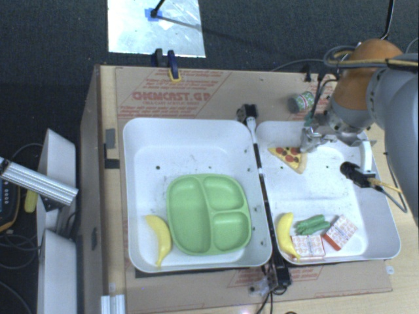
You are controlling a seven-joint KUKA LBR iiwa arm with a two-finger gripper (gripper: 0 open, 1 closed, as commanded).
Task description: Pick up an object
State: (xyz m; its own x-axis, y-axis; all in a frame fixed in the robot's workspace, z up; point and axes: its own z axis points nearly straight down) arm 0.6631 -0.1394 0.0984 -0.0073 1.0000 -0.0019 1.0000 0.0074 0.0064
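Even overhead light, soft shadows, mild blur; glare on the foil sheet.

A dark grey carpeted floor surrounds the brown cardboard-topped bench. At eleven o'clock a shiny silver square sheet lies on the floor. At eight o'clock stands a white boxy unit.

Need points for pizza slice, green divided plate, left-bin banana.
pizza slice [290, 156], camera view, middle of the topping.
green divided plate [190, 207], camera view, floor of the large compartment.
left-bin banana [160, 236], camera view, middle of the curve.
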